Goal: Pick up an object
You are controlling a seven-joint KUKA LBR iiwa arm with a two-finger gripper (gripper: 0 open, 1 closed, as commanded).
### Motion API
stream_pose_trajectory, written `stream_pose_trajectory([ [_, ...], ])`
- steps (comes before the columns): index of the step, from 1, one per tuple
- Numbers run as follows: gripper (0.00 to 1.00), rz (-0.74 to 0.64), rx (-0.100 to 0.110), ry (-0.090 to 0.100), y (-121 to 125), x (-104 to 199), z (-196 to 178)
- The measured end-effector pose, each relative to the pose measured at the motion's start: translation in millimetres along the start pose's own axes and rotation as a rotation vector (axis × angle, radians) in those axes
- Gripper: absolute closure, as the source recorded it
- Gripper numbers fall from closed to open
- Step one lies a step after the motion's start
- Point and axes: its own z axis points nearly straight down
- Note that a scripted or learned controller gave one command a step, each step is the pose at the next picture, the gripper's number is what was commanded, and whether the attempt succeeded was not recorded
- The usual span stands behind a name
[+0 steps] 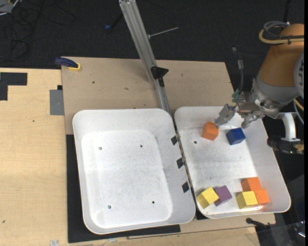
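Observation:
In the right bin an orange cube and a blue cube lie near the far edge. My gripper hangs just above and between them, open, with its two grey fingers spread and nothing held. At the bin's near edge lie a yellow cube, a purple cube, another yellow cube and two orange cubes.
The left bin sits beside the right one, joined by black clips. A slanted aluminium bar rises behind the bins. The arm's grey and orange wrist comes in from the right.

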Motion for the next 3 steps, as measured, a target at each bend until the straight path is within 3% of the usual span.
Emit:
stream_pose_trajectory([
  [2,0.0,-0.001,0.001,0.001,5.4,7.0,113.5],
  [3,1.0,0.004,-0.004,0.0,6.3,5.4,100.0],
])
